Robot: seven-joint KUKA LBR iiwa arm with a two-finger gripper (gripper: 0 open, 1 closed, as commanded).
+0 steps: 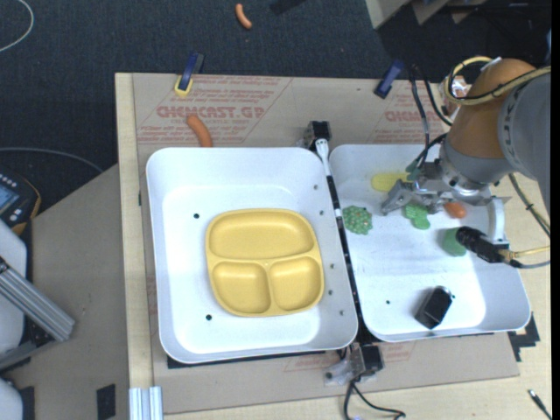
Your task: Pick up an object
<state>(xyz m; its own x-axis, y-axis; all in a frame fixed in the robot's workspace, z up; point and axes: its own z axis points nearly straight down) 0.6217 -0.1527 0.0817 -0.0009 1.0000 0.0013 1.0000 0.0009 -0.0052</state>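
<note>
My gripper [408, 201] hangs low over the back of the right bin [394, 318], open, its grey fingers [389, 205] splayed. A small green piece [420, 218] lies on the bin floor right by the fingertips, not held. Near it are a yellow piece [385, 181] behind the gripper, a green leafy piece [356, 220] to its left, an orange piece [455, 208] and a second green piece [452, 241] to its right. A black block [433, 306] sits toward the bin's front.
The left bin [166, 234] holds a yellow divided plate [263, 261]. The arm's orange band [481, 112] and a black cable part [481, 243] overhang the right bin's right side. An orange piece [200, 129] lies on the board behind the left bin.
</note>
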